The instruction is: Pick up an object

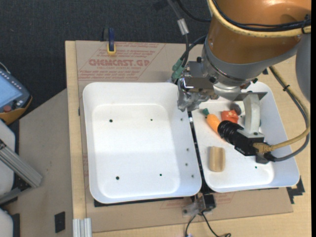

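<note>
My gripper [186, 101] hangs low over the far left corner of the right bin [281, 174], close to the wall between the two bins. Just right of it lies an orange carrot-shaped piece [212, 122], slanting toward the near right. A red-orange object [229, 115] sits beside that piece, partly hidden under the wrist. A tan wooden block [216, 158] lies nearer the front of the same bin, apart from the gripper. Nothing shows between the gripper's tips.
The left bin [94, 132] stands beside the right one on a cardboard sheet [123, 58]. A blue-and-yellow clamp [111, 41] sits at the sheet's far edge. The arm's large orange body covers the right bin's far part.
</note>
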Robot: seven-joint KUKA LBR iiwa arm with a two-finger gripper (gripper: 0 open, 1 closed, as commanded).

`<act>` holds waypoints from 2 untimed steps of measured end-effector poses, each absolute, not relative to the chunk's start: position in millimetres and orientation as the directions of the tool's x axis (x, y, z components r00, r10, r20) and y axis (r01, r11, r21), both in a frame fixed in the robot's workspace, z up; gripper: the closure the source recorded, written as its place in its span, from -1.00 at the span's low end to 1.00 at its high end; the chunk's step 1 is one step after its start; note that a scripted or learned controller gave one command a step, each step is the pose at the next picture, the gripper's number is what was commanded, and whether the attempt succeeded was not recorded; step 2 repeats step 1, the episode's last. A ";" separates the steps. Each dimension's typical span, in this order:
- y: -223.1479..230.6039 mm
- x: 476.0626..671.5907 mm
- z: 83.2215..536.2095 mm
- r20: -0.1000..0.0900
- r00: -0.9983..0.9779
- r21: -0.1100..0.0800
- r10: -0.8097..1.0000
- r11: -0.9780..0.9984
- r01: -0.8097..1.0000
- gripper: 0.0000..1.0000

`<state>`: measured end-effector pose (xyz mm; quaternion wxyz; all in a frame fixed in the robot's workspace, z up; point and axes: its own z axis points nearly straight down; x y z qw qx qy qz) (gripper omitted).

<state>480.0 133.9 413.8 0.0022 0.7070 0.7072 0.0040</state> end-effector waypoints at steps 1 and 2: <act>111.1 475.7 194.7 -0.005 0.004 -0.018 1.000 -0.004 1.000 1.00; 111.1 475.7 194.7 -0.005 0.004 -0.018 1.000 -0.004 1.000 1.00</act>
